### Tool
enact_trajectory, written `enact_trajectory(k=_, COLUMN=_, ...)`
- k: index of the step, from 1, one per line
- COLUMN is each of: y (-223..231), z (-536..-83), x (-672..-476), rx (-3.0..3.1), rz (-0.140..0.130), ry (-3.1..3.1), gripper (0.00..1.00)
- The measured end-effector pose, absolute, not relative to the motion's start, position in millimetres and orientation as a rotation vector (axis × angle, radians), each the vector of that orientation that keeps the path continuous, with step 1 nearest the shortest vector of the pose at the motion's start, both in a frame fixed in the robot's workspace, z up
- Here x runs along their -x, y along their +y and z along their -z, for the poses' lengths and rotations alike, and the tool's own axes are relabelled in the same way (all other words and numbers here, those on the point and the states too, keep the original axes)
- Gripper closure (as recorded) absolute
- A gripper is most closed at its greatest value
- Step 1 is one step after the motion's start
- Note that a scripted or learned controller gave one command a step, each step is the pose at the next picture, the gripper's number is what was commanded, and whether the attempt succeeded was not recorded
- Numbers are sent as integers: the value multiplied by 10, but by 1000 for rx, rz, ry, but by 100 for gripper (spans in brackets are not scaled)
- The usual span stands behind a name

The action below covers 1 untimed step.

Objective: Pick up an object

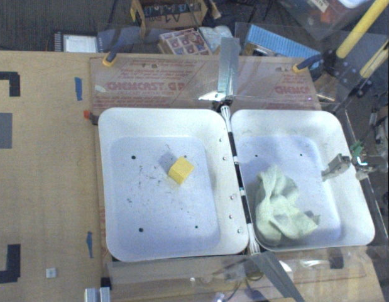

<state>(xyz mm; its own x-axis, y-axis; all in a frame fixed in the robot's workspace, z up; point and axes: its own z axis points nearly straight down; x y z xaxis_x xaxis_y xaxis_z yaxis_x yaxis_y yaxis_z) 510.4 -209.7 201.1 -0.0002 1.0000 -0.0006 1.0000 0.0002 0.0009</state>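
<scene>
A small yellow block (180,170) lies on the floor of the left white bin (112,168), a little above its centre and tilted at an angle. A crumpled pale green-white cloth (279,205) is heaped in the lower middle of the right white bin (345,231), reaching toward the bin's front wall.
A small grey metal piece (337,165) pokes over the right bin's right rim. The two bins touch along a central divider (235,168). Behind them lie a clear plastic sheet (181,83) and clutter; a yellow bar (369,16) slants at the top right. Brown board lies to the left.
</scene>
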Motion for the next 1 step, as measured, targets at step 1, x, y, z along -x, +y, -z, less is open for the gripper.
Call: enact_trajectory(k=1, y=-1844, z=-1011, x=-5464, rx=-2112, rz=0, ry=2326, gripper=0)
